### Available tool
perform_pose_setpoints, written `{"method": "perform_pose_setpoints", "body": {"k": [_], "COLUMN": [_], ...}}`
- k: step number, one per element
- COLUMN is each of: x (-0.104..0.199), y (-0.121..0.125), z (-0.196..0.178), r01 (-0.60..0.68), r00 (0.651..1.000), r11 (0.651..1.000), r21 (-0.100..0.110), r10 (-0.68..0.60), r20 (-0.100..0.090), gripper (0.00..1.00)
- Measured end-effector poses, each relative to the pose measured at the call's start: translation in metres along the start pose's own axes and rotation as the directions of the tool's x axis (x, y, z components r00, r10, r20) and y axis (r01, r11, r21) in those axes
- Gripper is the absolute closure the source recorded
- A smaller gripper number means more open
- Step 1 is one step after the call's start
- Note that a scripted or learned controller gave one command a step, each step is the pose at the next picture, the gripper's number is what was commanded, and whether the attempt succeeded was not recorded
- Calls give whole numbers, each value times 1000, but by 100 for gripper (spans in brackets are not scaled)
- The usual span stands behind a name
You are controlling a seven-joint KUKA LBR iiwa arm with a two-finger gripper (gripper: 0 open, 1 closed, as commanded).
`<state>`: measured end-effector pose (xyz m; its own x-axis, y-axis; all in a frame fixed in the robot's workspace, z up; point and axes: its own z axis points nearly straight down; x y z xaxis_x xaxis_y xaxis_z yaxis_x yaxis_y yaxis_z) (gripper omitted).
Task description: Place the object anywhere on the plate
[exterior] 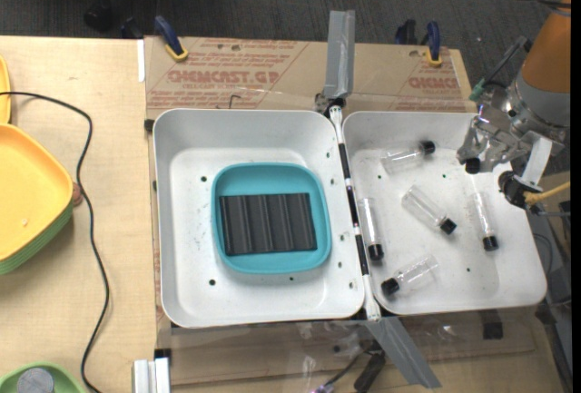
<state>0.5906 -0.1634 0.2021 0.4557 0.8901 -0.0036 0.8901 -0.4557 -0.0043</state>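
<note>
We judge the task barely begun: the teal plate point(270, 221) sits in the middle of the left bin point(182, 201) with nothing on its dark ribbed centre, and every candidate object lies in the right bin point(508, 287). There we count five clear tubes with black caps: one at about twelve o'clock in the bin point(405, 155), one near the centre point(427, 208), one at about three o'clock point(481, 221), one lying along the nine o'clock wall beside the divider point(370, 228), and one at about seven o'clock point(408, 274). Which of them is meant as the object we cannot say; all are apart from one another and none is on the plate. What is left, as we read it, is the whole job: take hold of a tube, carry it over the divider toward nine o'clock, and set it down on the plate. The arm point(549, 64) comes in at about two o'clock of the right bin, its orange band above the wrist, and the hand point(486, 146) hangs over the bin's upper right corner, near the tube at three o'clock and not touching it as far as we can see. How far the hand is spread we cannot tell from this angle, and we see no tube in its hold. On the wooden tabletop point(109, 291) at far nine o'clock lie a yellow dish point(27, 191) and a black cable point(91, 201), well apart from the bins.
</note>
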Motion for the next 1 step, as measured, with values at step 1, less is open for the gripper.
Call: {"method": "perform_pose_setpoints", "body": {"k": [1], "x": [0], "y": [0], "z": [0], "r01": [0], "r00": [1000], "r11": [1000], "r21": [0], "r10": [0], "r20": [0], "gripper": [0]}}
